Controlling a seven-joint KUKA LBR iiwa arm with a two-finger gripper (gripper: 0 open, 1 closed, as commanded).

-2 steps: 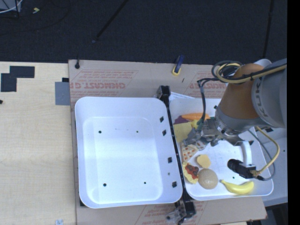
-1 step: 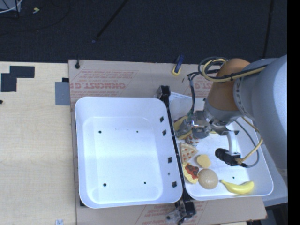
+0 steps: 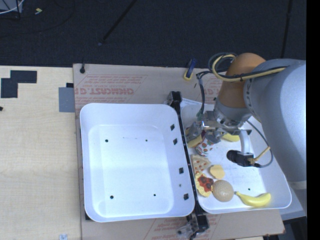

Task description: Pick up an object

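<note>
Left bin (image 3: 100, 115) holds nothing that needs handling; all the pick candidates sit in the right bin (image 3: 280, 196), clustered along its left wall. Nearest the divider: a red-and-white item (image 3: 202, 147) just under the tool, then a waffle-like piece (image 3: 200, 163) and a red-and-yellow item (image 3: 205, 184) further down. Beside those sit a pale slice (image 3: 217, 172), a tan ball (image 3: 223, 190), and a banana (image 3: 255, 199) at the bin's near edge, well apart from the tool. The gripper (image 3: 209, 130) is down low over the upper pile, arm (image 3: 280, 109) reaching in from the right. Step looks like descent or the grasp attempt itself. Cannot tell how the gripper is set: clutter and cabling hide it, and nothing visibly sits in its grip. Next move likely calls for closing on the red-and-white item, then a straight lift clear of the divider; crowded neighbours risk a nudge or a miss.
</note>
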